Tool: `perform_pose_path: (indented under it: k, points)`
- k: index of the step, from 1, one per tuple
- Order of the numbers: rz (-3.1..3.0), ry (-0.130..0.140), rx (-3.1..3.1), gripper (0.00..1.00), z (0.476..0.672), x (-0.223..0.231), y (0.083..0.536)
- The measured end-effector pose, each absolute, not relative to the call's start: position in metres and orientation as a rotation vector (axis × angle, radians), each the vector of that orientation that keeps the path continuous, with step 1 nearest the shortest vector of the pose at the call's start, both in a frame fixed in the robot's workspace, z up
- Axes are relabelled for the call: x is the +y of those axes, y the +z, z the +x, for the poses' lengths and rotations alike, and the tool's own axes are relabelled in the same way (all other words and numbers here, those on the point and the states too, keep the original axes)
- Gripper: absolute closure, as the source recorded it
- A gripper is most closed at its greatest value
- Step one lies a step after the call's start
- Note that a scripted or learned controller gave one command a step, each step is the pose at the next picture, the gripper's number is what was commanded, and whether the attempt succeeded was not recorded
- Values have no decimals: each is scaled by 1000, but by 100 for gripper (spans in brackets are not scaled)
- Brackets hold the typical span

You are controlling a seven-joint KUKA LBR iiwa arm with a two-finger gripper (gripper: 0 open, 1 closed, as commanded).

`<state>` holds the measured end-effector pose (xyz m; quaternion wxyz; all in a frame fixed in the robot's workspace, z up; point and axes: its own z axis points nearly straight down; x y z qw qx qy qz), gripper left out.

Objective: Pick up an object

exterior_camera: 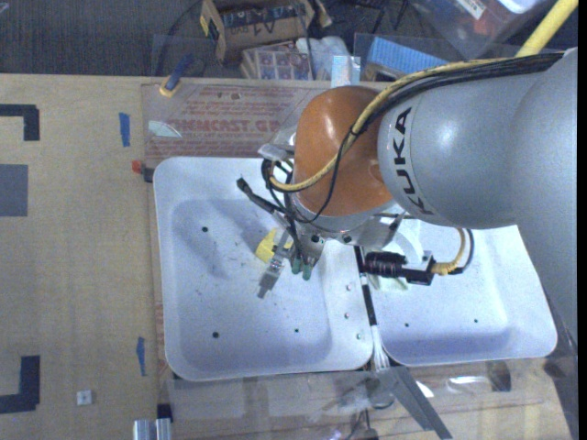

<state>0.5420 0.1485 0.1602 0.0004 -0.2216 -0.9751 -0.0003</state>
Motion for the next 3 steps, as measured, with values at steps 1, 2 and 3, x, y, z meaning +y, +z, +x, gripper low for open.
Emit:
perform_pose_path:
  k: [1,2,3]
  points:
    - [-856,0,-3021,0,521,222,125]
    - [-1389,-10,-2821,0,556,225,91]
    - [-1400,-23,-2822,100,559,224,103]
